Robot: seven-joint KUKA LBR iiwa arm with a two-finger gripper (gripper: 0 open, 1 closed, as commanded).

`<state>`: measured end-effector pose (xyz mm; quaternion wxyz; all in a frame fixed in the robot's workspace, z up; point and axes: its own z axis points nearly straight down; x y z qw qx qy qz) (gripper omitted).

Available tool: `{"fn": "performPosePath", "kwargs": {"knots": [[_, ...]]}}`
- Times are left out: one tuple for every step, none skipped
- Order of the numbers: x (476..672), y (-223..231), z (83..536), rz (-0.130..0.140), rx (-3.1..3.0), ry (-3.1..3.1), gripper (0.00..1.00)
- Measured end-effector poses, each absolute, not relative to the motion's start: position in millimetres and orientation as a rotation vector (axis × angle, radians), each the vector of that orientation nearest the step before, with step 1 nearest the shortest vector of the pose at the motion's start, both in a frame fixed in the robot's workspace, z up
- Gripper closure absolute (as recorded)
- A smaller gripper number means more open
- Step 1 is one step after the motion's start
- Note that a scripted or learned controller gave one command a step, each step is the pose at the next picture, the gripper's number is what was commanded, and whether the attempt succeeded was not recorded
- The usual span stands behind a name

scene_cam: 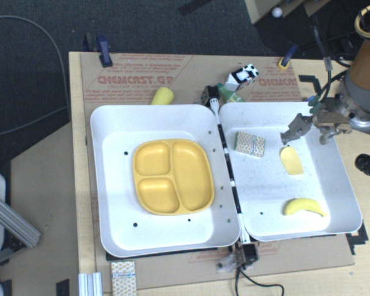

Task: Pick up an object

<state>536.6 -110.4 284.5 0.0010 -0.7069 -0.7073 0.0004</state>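
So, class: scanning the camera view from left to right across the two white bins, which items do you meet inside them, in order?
Yellow divided plate → patterned packet → pale yellow piece → banana.

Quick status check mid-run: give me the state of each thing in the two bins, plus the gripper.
Gripper: over the right bin's far edge, jaws spread apart, nothing between them.
Yellow divided plate: flat, right side up, in the left bin.
Patterned packet: flat in the right bin, far-left part.
Pale yellow piece: lying loose, just below the gripper.
Banana: on its side near the front edge.
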Motion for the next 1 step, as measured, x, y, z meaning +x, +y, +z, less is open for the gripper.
{"fn": "performPosePath", "kwargs": {"knots": [[512.7,-167.0,155.6,0.003,-2.222,-2.219,0.00]]}}
